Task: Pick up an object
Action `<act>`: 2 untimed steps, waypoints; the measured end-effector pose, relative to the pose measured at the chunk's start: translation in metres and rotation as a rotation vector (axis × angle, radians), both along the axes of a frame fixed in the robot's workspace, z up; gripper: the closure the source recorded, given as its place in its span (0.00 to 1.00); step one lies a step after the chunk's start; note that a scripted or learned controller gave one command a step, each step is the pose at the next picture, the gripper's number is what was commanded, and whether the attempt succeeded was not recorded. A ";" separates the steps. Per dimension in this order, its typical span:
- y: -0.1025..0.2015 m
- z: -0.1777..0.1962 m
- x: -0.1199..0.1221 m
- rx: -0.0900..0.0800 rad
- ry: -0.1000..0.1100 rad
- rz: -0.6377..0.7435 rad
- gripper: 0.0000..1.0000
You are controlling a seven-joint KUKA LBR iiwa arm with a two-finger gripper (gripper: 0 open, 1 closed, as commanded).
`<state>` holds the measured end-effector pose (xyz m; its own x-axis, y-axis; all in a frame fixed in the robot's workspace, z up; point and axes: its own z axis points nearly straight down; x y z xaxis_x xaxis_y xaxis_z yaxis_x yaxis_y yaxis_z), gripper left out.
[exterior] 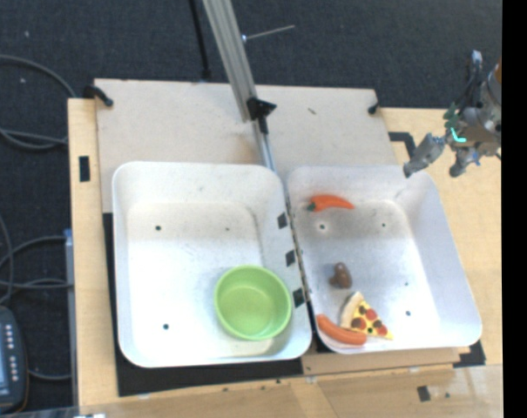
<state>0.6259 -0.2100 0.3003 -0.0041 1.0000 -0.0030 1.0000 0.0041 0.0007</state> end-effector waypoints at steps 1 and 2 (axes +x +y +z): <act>0.003 -0.043 -0.004 0.000 0.004 -0.003 0.00; 0.001 -0.107 -0.006 0.001 0.006 -0.005 0.00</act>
